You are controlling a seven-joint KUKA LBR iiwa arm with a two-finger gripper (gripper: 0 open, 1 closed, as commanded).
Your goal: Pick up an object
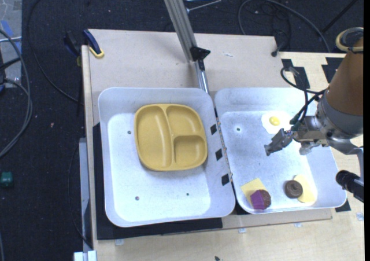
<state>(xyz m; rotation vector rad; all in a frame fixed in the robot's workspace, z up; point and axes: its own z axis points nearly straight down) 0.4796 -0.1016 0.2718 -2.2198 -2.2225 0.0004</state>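
Note:
My gripper hangs over the middle of the right bin, reaching in from the right. Just above and left of it lies a white fried-egg toy with a yellow yolk. Near the bin's front edge a purple lump rests on a flat yellow square. To their right a brown ring-shaped piece sits against a pale yellow piece. I see nothing held at the gripper's tip.
The left bin holds a yellow divided plate. A metal pole slants up from the seam between the bins. Black clips line that seam. Cables lie on the dark floor around the bench.

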